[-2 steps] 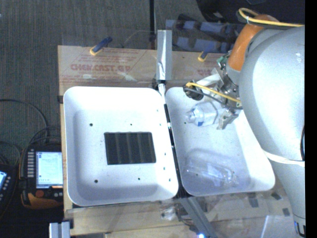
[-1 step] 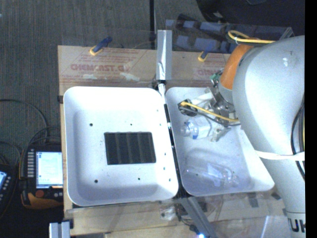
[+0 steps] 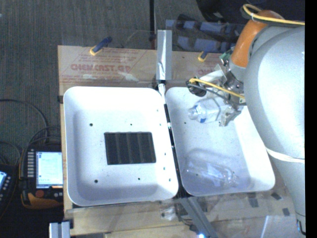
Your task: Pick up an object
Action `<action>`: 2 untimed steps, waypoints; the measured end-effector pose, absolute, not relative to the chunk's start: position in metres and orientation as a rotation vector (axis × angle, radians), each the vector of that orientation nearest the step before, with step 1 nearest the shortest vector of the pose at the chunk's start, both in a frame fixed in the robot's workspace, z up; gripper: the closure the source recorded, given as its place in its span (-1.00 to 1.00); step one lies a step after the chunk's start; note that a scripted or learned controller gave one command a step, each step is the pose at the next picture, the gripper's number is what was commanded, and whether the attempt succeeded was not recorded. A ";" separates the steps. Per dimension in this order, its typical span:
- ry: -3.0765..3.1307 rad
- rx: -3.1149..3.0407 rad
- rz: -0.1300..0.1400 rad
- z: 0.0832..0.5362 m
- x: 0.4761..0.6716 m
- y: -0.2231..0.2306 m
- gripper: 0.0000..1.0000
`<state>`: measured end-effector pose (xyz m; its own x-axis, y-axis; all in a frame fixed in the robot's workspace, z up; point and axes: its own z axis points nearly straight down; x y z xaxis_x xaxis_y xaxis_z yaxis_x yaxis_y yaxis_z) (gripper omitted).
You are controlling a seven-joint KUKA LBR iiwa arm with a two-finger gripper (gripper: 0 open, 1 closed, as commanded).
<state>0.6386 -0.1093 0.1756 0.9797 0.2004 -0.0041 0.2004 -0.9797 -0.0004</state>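
**A:** Where is the arm (image 3: pixel 277 83) right now?

**B:** It comes in from the right, grey and bulky, with the orange band (image 3: pixel 245 43) at the far side. The claw (image 3: pixel 225 114) is low over the far part of the right bin (image 3: pixel 257 148).

**A:** Is it pinching anything?

**B:** I cannot tell. A clear plastic bottle (image 3: pixel 204 113) sits just left of the claw tip, close against it, but the view does not settle whether the bottle is in the grip or merely beside it.

**A:** Anything else in that bin?

**B:** A second transparent item, a crumpled clear plastic piece (image 3: pixel 213 172), lies in the near part of the right bin, well apart from the claw.

**A:** And the left bin (image 3: pixel 84 113)?

**B:** It holds a dark ribbed rectangle (image 3: pixel 130 148), lying flat around the middle of the floor.

**A:** What is around the bins?

**B:** They sit side by side on a brown surface (image 3: pixel 109 66). A yellow cable (image 3: pixel 215 86) loops near the wrist. To the left, off the surface, a handheld pendant with a lit screen (image 3: pixel 47 170) rests on the floor.
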 end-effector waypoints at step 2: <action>-0.318 -3.122 0.004 0.183 0.649 -0.083 -1.00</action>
